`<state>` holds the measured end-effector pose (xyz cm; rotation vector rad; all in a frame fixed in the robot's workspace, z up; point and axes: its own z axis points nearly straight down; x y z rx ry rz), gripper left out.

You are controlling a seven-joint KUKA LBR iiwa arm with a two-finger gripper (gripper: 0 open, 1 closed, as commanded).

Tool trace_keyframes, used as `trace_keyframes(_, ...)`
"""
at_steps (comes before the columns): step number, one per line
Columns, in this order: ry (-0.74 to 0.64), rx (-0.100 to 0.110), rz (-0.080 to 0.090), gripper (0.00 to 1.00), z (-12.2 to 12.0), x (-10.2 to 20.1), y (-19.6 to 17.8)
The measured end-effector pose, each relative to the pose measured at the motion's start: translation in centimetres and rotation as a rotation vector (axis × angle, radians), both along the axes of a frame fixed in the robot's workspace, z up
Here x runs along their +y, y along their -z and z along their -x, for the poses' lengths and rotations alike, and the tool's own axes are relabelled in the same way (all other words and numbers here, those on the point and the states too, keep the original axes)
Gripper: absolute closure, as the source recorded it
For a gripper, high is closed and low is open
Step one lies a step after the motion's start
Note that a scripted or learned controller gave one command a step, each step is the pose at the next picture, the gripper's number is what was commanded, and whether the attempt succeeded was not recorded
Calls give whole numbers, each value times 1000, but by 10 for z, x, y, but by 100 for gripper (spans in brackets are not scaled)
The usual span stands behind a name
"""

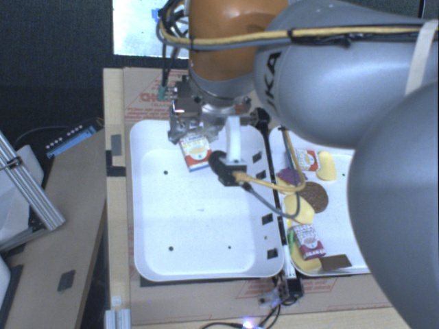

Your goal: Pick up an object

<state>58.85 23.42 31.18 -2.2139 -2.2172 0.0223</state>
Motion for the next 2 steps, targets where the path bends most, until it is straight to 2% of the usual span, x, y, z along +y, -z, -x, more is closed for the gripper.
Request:
trace_keyframes(1,2,-25,-6,100,-83,0,-30)
trace_keyframes(2,-2,-3,-2,100,15,1,45)
